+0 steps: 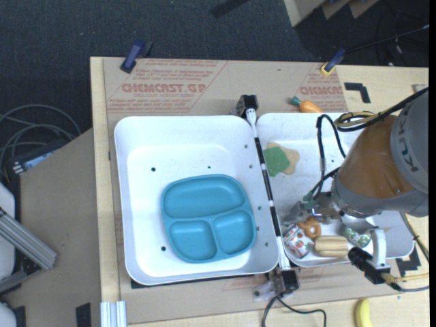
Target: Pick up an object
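One gripper (315, 211) sits low in the right bin (300, 131), at the lower right of the frame. It is mostly hidden under the grey and orange arm (378, 165), so I cannot tell whether it is open or closed, and nothing can be seen held in it.

Just below and beside it is a cluster of small objects (320, 240): a red-and-white patterned piece, a brown ring, a tan roll and a green-and-white scrap. They lie close together against the bin's lower edge. Further up the same bin a green object (276, 159) rests on a pale tan one, well apart from the cluster.

The left bin (136, 182) holds a blue divided tray (208, 216) with three compartments. A black clip (247, 103) sits at the top of the seam where the two bins meet.

Both bins rest on a bench (102, 182) covered in brown sheet. Red print repeats across the sheet's upper part and reads "CHEMCAST GP"; the smaller lines are too fine to read.

An orange item (310, 105) lies on the sheet just above the right bin. A blue clamp (135, 55) grips the bench's upper left edge, and a yellow and blue clamp (332, 61) the upper right. A yellow thing (363, 313) shows at the bottom right.

Dark carpet (68, 19) surrounds the bench, with loose cables (34, 142) at the left.
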Controlling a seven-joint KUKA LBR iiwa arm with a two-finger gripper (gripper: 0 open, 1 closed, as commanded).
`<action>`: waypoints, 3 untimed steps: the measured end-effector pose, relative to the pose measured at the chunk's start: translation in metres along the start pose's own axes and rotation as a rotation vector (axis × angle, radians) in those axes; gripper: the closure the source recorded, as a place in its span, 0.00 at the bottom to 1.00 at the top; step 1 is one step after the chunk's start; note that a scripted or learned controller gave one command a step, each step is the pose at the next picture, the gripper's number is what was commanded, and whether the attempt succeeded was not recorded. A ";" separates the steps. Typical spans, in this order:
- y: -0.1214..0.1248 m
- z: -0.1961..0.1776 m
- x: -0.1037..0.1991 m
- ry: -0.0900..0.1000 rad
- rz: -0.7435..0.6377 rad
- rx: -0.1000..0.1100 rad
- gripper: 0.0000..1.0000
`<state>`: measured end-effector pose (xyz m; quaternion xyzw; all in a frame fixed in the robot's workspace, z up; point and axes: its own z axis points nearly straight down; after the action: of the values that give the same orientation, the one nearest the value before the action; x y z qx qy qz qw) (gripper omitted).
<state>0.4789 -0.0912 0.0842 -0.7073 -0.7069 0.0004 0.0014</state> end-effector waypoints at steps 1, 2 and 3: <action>0.000 0.000 -0.004 -0.001 0.000 -0.002 0.00; 0.000 0.000 -0.007 -0.001 0.000 -0.002 0.00; 0.000 0.000 -0.002 0.000 0.000 -0.002 0.00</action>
<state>0.4789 -0.0937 0.0843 -0.7072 -0.7070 -0.0002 0.0005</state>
